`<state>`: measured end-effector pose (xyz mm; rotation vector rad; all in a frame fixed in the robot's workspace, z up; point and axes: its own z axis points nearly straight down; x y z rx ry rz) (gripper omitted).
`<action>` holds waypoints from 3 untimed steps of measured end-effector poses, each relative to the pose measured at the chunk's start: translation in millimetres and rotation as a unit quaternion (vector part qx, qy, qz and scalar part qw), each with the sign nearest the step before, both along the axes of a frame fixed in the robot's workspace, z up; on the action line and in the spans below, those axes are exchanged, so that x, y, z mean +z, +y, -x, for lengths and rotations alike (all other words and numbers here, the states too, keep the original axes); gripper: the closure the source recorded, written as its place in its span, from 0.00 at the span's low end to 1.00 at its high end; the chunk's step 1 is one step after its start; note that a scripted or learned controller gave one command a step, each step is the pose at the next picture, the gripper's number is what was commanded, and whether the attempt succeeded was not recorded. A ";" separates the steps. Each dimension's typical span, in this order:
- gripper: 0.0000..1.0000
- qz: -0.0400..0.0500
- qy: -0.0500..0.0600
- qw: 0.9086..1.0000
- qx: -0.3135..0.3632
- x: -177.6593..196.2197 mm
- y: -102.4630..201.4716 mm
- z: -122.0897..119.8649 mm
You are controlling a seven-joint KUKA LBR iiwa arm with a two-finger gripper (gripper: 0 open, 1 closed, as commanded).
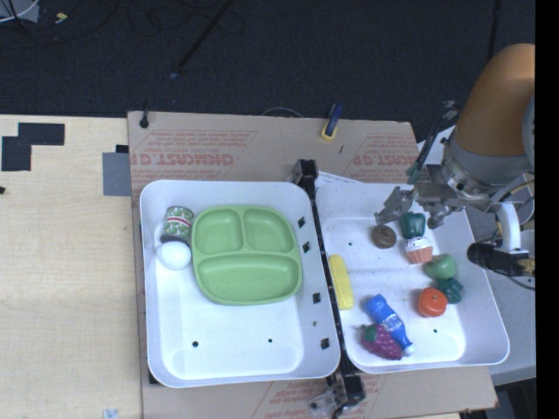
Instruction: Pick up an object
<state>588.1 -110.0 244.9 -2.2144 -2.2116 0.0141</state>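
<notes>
The step in hand appears to be the approach: nothing sits between the fingers, and every item lies in a bin. Nearest the camera in the right bin (489, 343), at about 6 o'clock, lies a knobbly purple bunch of grapes (382, 341), touching a blue bottle (387, 315) with a white band, smooth and probably hard plastic. At 9 o'clock of that bin, against the divider, lies a ribbed yellow corn cob (341, 283). Towards 3 o'clock sit a round orange fruit (431, 302) and a glossy green pepper (445, 269), close together. Just above them stands a small cup-shaped toy (418, 250) with a pale top and pink base, and at 10 o'clock of it a dull brown oval piece (383, 236). The gripper (419, 209) hovers over the bin's 12 o'clock area with its fingers spread open and gripping nothing; a dark teal block (412, 225) sits just below it, and whether they touch cannot be told. That block is the likeliest target; the next move would call for descending squarely over it, then closing without nudging the neighbouring toy. In the left bin (175, 347) rests a smooth green divided plate (245, 255), with a white ball (175, 254) and a small printed can (177, 224) at its 9 o'clock. Farthest back lies a cardboard sheet (218, 151) under both bins.
</notes>
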 end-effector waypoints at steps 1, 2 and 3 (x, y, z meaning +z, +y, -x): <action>0.00 0.001 -0.007 1.000 0.001 7.5 -0.1 -2.2; 0.00 0.000 -0.004 1.000 0.001 -43.4 -7.2 3.6; 0.00 0.000 -0.003 1.000 0.001 -106.7 1.0 3.7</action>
